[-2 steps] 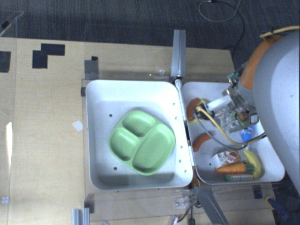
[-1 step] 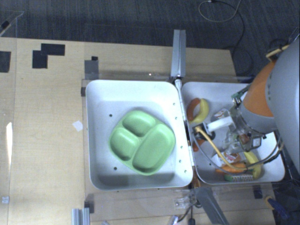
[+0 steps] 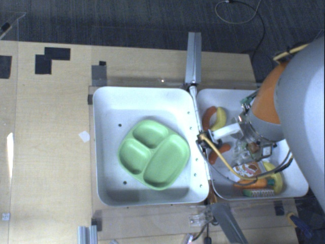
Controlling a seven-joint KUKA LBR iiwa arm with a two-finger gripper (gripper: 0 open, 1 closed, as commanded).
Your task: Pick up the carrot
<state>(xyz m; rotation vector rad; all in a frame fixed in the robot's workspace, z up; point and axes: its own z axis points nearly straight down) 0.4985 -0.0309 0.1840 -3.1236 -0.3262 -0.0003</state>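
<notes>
Carrot (image 3: pixel 252 183) lies at the near edge of your right bin (image 3: pixel 299 189), just below the gripper (image 3: pixel 246 151); you can't tell its opening. Your left bin (image 3: pixel 104 136) holds a green divided plate (image 3: pixel 155 153).

Robot lab: wooden bench (image 3: pixel 51 151), white bins (image 3: pixel 101 136), trailing cable (image 3: pixel 238 9).

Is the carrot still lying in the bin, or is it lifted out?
In the bin. The carrot lies flat near the front wall of the right bin, below the gripper.
</notes>
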